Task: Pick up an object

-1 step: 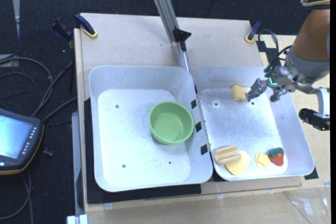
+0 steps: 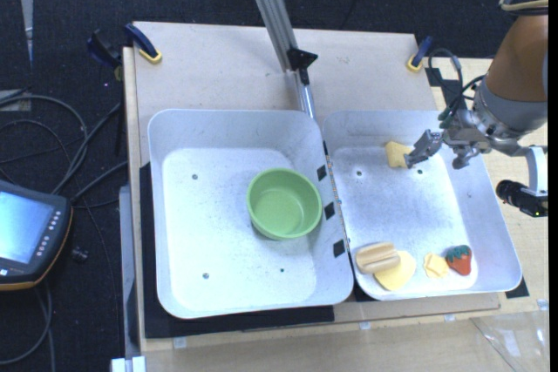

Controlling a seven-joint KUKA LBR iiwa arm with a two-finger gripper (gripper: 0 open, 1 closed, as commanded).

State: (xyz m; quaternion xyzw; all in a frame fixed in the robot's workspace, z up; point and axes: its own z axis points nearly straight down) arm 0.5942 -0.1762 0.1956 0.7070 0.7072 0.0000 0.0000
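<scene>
Two white bins (image 2: pixel 174 187), one green bowl (image 2: pixel 283 203), five small food toys (image 2: pixel 377 256).

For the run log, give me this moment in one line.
tool: over right bin, beside yellow piece | grasp: none seen | green bowl: left bin

- My arm (image 2: pixel 521 57) runs off the right edge; upper links cut off.
- My pincer (image 2: pixel 425 149): fingers blurred, their gap unreadable.
- Yellow piece (image 2: pixel 398 154) just left of pincer: partly covered by fingertip, shape unclear.
- Far left of pincer, handheld screen (image 2: pixel 26 231) cropped by edge.
</scene>
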